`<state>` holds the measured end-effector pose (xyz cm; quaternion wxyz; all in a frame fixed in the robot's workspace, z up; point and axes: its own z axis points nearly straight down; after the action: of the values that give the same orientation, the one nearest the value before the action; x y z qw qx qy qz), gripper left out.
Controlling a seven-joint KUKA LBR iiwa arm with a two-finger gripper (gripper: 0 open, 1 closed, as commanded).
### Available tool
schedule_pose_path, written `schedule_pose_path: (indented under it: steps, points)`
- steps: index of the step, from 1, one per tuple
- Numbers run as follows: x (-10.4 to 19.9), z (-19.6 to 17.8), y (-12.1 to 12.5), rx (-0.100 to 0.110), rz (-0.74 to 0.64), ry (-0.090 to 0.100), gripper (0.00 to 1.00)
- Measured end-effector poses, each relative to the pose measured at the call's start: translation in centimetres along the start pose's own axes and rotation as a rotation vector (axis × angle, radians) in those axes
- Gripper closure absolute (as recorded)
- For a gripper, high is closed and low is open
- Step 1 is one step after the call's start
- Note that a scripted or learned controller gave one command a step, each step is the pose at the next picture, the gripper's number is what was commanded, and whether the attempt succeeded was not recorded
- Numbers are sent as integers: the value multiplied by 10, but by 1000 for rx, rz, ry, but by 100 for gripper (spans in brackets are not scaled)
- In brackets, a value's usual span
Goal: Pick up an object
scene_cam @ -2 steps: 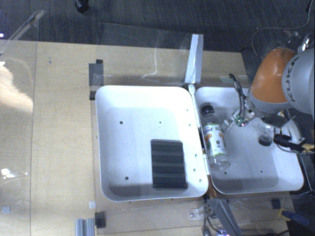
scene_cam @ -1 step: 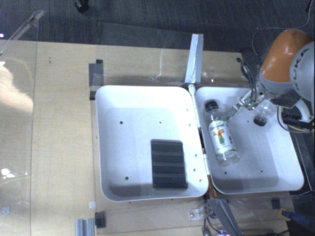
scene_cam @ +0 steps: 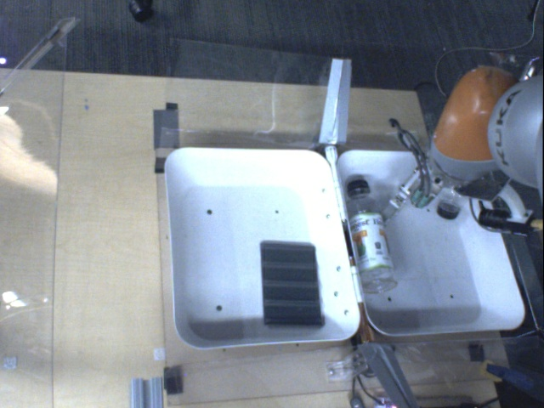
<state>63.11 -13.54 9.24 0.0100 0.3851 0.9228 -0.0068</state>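
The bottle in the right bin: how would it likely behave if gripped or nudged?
The bottle lies on its side against the right bin's left wall, so a nudge would probably roll it. Its clear, see-through body looks empty, so likely light. The smooth round surface may slip between fingers.

The arm [scene_cam: 510, 126] is grey with a rounded orange band, black cables looping around it.

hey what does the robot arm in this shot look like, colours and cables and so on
The arm is a rounded grey body with a glossy orange band above the wrist. Thin dark cables loop around it, and its gripper is a small metallic part with green and red bits.
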Motion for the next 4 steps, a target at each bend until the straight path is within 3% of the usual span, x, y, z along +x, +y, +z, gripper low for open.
schedule_pose_path:
  steps: [1, 2, 3, 4]
  points:
    - [-2, -5, 33, -2, 107, 8, 0]
    - [37, -5, 0, -23, 4, -18, 0]
    - [23, 2, 43, -12, 313, 14, 0]
    - [17, -14, 4, -7, 327, 20, 0]
